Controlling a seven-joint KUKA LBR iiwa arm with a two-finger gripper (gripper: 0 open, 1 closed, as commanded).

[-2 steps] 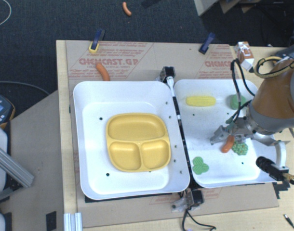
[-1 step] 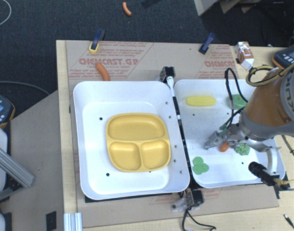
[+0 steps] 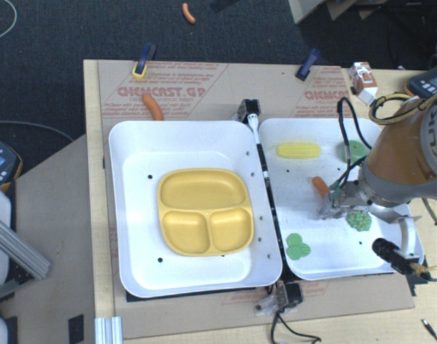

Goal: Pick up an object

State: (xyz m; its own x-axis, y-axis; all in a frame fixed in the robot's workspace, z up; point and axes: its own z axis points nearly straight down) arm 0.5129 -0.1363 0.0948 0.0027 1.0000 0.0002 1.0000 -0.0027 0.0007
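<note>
The right bin [image 3: 326, 264] holds a yellow corn cob [image 3: 299, 150] at the back, a small orange sausage-shaped piece [image 3: 319, 185] in the middle, a flat green leaf-like piece [image 3: 298, 246] at the front and a green broccoli-like piece [image 3: 359, 221] on the right. Another green piece [image 3: 356, 149] lies at the back right, partly behind cables. My gripper [image 3: 335, 206] is low in this bin, just right of and below the orange piece and left of the broccoli. The grey and orange arm [image 3: 405, 156] covers the bin's right side.
The left bin [image 3: 125, 192] carries a yellow divided plate [image 3: 204, 210]. An orange sausage [image 3: 153, 106] lies on the board behind the left bin, and another [image 3: 188, 12] lies on the dark floor. Blue clamps [image 3: 143, 59] [image 3: 308, 63] grip the board's back edge.
</note>
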